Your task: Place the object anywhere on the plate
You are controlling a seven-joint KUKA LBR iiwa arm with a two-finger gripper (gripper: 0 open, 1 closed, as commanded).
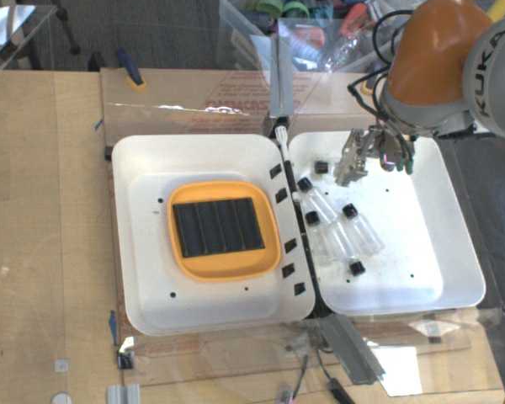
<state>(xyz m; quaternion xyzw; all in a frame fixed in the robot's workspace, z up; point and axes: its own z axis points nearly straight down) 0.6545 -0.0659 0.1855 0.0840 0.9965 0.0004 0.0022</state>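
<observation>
Arm over the right bin, clear vials lying below it, plate waiting in the left bin.

The grey arm (442, 57) reached in from the right over the right bin (454, 284); the left bin (139, 301) bore the orange plate (225, 263) with its dark ribbed centre. The gripper (352, 168) hung at that bin's far left part, with nothing seen between its fingers; whether they were spread or closed I cannot tell. The clear vials (341, 230) with black caps lay just near of it, close together on the bin floor. They looked light, stiff, smooth and likely slippery, prone to roll; a hold across one tube's middle seemed safest.
</observation>
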